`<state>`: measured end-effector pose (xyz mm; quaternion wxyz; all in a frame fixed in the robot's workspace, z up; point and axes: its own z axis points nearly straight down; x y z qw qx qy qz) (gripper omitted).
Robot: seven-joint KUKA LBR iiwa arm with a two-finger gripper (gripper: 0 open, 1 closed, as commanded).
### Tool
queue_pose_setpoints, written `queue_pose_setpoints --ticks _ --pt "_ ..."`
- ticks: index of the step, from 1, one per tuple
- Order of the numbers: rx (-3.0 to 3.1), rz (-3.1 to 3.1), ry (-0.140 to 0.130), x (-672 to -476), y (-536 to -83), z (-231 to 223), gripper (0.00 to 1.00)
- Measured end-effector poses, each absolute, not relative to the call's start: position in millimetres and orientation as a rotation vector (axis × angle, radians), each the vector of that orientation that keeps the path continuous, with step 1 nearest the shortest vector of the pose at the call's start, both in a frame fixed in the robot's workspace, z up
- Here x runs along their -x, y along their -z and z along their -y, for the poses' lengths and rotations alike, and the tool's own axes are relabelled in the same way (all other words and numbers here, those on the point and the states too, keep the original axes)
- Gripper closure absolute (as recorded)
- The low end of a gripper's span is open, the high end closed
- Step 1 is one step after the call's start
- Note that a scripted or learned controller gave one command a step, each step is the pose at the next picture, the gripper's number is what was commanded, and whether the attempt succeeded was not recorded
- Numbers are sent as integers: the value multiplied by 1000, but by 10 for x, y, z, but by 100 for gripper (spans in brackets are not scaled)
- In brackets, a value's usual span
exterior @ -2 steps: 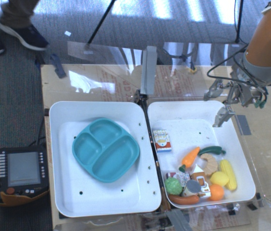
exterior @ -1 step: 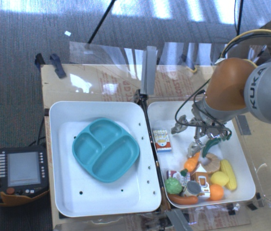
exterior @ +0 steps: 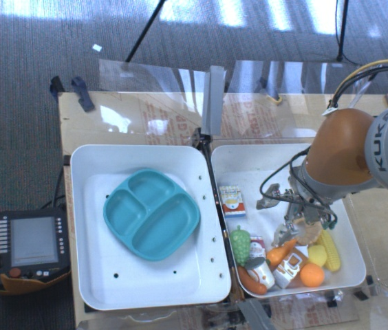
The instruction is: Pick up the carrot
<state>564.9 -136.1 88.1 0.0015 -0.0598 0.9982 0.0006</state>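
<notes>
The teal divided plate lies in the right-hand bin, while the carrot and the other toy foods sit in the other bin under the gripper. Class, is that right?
Not quite. The camera view shows the teal divided plate in the left-hand bin. The carrot and the other toy foods sit in the right-hand bin, under the gripper.

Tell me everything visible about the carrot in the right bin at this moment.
The carrot is a small orange toy piece, smooth and plastic-looking, lying tilted among the crowded items at the near end of the right bin. Its narrow end points up and right toward the pincer, which hangs just above it; whether they touch cannot be told. A red-and-white carton lies against its lower right side, and a green bumpy fruit sits to its left. Its lower end is partly hidden by neighbouring items.
</notes>
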Motion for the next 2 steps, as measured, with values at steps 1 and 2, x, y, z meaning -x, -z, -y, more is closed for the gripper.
queue_pose_setpoints --ticks 1,2 --pt "-275 -3129 -2 -5068 -873 1475 0" --pt "-383 -3090 12 -4834 -935 1017 0"
